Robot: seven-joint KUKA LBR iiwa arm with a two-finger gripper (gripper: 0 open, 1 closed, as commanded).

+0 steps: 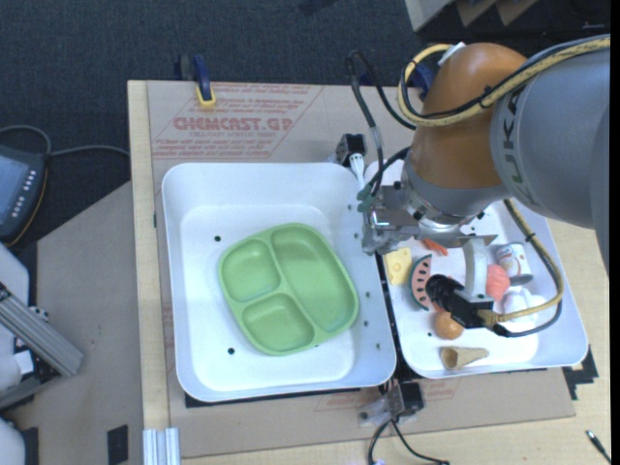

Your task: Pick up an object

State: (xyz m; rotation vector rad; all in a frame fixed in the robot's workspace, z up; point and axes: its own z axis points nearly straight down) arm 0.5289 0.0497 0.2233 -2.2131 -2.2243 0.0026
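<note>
My gripper (381,231) hangs low over the left edge of the right bin (552,342), close to the wall between the two bins. The bulky orange and grey wrist covers most of it from above. Just below it lies a yellow cheese wedge (397,264), and beside that a round pink and brown slice (420,281). A small orange piece (435,248) sits by the wrist. Nothing can be seen held.
The left bin (184,260) holds a green divided plate (287,287). Further into the right bin lie a brown ball (448,326), a tan cone (464,357), a pink piece (497,281), a small white can (510,257) and a pale yellow piece (516,304).
</note>
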